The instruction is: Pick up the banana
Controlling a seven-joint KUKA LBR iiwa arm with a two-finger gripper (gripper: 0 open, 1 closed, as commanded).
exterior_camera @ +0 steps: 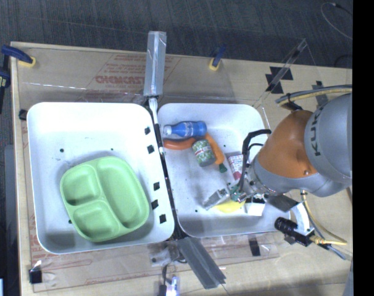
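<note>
A pale wooden desk (193, 66) carries two shallow white plastic bins side by side. The left bin (45, 122) holds a light green moulded plastic tray with three compartments (103, 198), lying flat toward the near side.

The right bin (236, 113) holds the clutter. Near its far left corner a blue plastic bottle with a white cap (186, 129) lies on its side. Just below the bottle an orange carrot-like plastic piece (178, 144) lies along the bin floor, and beside that a small green can with a printed label (203, 152) rests tilted. A small white packet with red print (235, 161) lies near the arm.

The grey arm with an orange band above the wrist (292, 153) reaches in from the right and bends down over the near right part of this bin. Its hand (231, 194) sits low by the bin floor, a grey metal finger (215, 198) slanting out to the left. The yellow banana (229, 207) lies on the bin floor just beneath and beside the hand, near the bin's front wall, partly hidden by it. Whether the hand is clenched or released cannot be told, nor whether the banana lies between its fingers.
</note>
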